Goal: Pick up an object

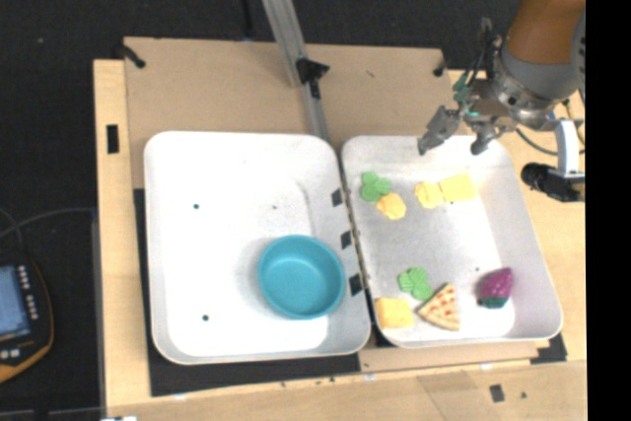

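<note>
Yellow blocks (446, 190) just below and inward of the tool (455, 135), lying in the right bin (527, 242) beside a green piece (374, 185) and another yellow piece (392, 206). Tool spread wide and grasping nothing, poised above the bin's far rim: approach step by the look of it, no pick begun. Next, probably: shift over the yellow blocks, descend straight, then clench; farther off toward the near rim, a pizza slice (440, 308) and purple toy (495, 286).
</note>
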Tool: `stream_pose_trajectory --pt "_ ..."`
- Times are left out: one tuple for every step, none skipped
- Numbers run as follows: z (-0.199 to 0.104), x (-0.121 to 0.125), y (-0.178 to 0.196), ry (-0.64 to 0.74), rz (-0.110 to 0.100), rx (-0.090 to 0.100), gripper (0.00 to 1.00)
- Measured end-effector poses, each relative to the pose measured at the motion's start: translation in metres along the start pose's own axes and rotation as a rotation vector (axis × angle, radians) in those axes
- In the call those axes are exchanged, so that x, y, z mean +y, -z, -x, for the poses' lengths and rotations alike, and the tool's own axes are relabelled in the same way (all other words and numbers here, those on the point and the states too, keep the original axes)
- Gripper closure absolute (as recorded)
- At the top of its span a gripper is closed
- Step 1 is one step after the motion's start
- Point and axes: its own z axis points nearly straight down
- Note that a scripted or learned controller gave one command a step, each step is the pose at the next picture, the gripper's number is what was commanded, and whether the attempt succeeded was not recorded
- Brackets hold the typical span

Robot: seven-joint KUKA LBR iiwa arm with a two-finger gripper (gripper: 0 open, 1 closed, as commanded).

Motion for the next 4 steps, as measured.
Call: stream_pose_trajectory --pt "0.0 0.0 0.0 0.0 0.0 0.0 0.0" --pt "0.001 0.002 -0.063 -0.003 -0.007 -0.002 0.0" --pt "0.011 -0.002 -0.11 -0.005 -0.005 -0.002 0.0" --pt "0.013 -0.001 -0.159 -0.006 0.002 -0.002 0.0"
